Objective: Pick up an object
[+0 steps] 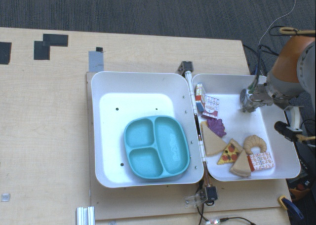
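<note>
The right bin [276,120] holds several toy foods. A purple piece [216,126] lies beside a tan bread slice [212,143], with a pizza slice [228,153] just right of them. A croissant [255,142], a red-checked packet [261,160] and a tan wedge [241,166] sit near the front. A white and red carton [211,104] and a small bottle [199,94] rest by the left wall. My gripper [249,101] hovers over bare floor in the bin's far right part, apart from every item, roughly above the croissant in the view.
In the left bin [106,120] lies a blue divided plate [157,146]. The bins' shared wall [193,120] runs between them. Grey and black blocks [96,60] stand on the wooden bench beyond the left bin.
</note>
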Robot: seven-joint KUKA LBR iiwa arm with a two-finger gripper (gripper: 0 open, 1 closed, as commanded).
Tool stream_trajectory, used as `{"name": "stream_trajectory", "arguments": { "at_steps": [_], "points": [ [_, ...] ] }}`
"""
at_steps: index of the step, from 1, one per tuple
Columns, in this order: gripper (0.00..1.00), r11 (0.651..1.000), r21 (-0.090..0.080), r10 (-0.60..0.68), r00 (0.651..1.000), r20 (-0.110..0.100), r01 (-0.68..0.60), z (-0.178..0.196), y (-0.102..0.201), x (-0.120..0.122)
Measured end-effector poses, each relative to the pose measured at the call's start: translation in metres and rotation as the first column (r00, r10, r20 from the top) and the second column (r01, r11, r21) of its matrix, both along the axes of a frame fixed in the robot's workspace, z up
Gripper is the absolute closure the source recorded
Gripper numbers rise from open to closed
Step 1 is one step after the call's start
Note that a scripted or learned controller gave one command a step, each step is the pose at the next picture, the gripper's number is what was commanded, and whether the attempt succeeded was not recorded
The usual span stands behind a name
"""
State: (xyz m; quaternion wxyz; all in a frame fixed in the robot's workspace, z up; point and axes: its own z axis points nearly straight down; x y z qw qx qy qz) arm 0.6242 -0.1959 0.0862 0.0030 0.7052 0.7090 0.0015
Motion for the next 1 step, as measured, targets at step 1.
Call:
{"name": "stream_trajectory", "arguments": {
  "at_steps": [1],
  "points": [
    [1.0, 1.0, 0.006, 0.0, 1.0, -0.028, 0.0, 0.0105, -0.0105, 0.0363]
  ]
}}
